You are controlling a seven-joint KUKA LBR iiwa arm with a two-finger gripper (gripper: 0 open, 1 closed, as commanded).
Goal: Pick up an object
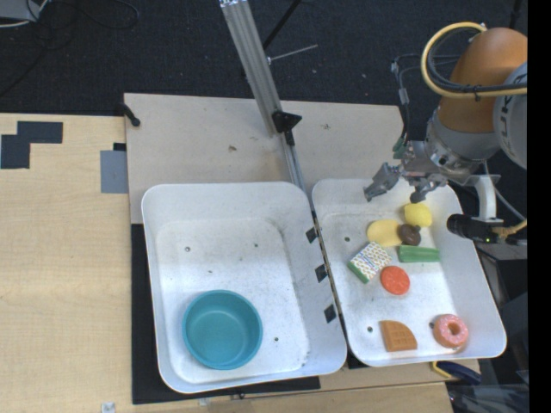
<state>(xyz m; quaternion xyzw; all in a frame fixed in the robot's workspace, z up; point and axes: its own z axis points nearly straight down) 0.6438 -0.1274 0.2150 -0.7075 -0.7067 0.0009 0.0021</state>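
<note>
From the camera view, the gripper [403, 181] hangs over the far end of the right bin [482, 334], the arm [473, 84] coming in from the right with its orange band above the wrist. The fingers [379, 184] look spread fairly wide, one dark tip angled out to the left and the other nearer the yellow round piece [417, 214]; nothing sits between them, so they hold nothing.

The likeliest thing to pick lies just toward the near side of the fingers: the yellow round piece, almost under the right-hand tip. Beside it, a little nearer still, lies a yellow lemon-shaped piece [384, 231] touching a small brown ball [410, 235]. A green bar [417, 253] lies with its long axis across the bin, left to right. Further along are a checkered block [370, 261], an orange disc [395, 280], a tan wedge [398, 335] and a pink doughnut [450, 330].

The left bin [172, 213] carries a teal bowl [222, 328], well apart from the gripper.

I judge that the coming move needs a short shift toward the near side, then a descent.
</note>
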